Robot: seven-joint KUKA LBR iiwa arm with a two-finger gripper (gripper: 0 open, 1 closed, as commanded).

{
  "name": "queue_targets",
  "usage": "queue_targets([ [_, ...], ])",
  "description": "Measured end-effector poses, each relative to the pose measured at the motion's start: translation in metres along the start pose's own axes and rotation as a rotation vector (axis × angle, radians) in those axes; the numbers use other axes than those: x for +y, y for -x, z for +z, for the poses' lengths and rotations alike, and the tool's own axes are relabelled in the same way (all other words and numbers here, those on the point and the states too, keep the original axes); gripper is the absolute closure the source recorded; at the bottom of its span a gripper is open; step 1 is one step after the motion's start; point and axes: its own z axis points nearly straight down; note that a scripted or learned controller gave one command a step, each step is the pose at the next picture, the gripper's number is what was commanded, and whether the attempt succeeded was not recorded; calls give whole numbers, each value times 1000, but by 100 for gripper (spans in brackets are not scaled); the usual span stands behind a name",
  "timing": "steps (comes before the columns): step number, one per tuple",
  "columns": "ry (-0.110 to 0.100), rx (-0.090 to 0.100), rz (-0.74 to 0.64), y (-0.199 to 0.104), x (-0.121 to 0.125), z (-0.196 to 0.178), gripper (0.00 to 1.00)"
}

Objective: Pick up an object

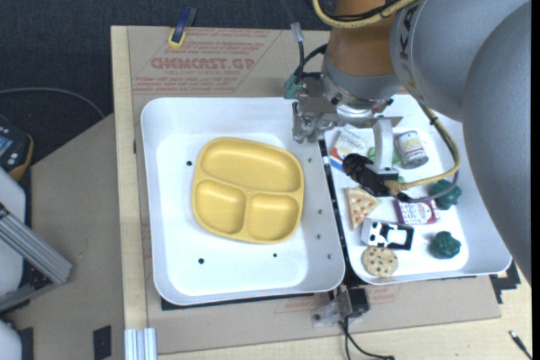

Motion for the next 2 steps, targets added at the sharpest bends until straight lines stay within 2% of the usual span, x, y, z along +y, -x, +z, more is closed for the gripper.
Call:
queue_targets([
  [1,-9,-1,3,3,-13,6,100],
  [2,-8,-1,2,2,-12,10,100],
])
